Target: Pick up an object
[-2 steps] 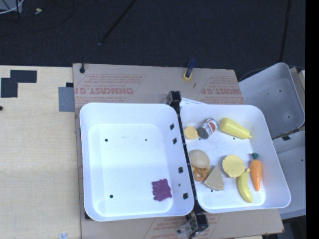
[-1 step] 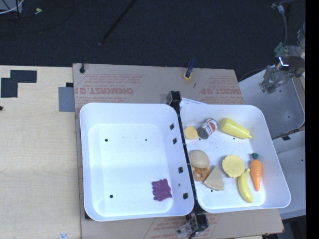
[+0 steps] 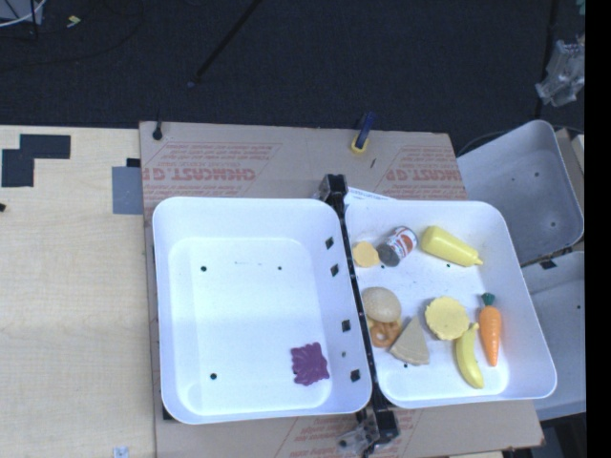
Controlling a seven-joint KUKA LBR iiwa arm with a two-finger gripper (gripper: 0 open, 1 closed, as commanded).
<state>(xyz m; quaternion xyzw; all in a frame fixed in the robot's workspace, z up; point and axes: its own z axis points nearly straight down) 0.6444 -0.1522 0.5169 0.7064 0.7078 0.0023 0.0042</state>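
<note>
While the two white bins sit side by side on the tabletop (image 3: pixel 67 284), no object has yet been lifted, so the task appears to stand at its opening step: choosing a target. At the frame's two o'clock edge a pale grey shape, probably the claw (image 3: pixel 563 72), hangs far from both bins; whether it is open or closed cannot be told, and nothing shows in its grip. Left bin (image 3: pixel 177 227): one purple piece (image 3: pixel 309 363) at five o'clock. Right bin (image 3: pixel 520 256): a small can (image 3: pixel 399 244) at eleven o'clock, a yellow wedge (image 3: pixel 449 245) at one o'clock, a carrot (image 3: pixel 490 330) and banana (image 3: pixel 467 358) at four o'clock, a round yellow piece (image 3: pixel 446 318) near centre. The next move likely calls for descending over an isolated item; the purple piece, well apart from everything, seems easiest.
</note>
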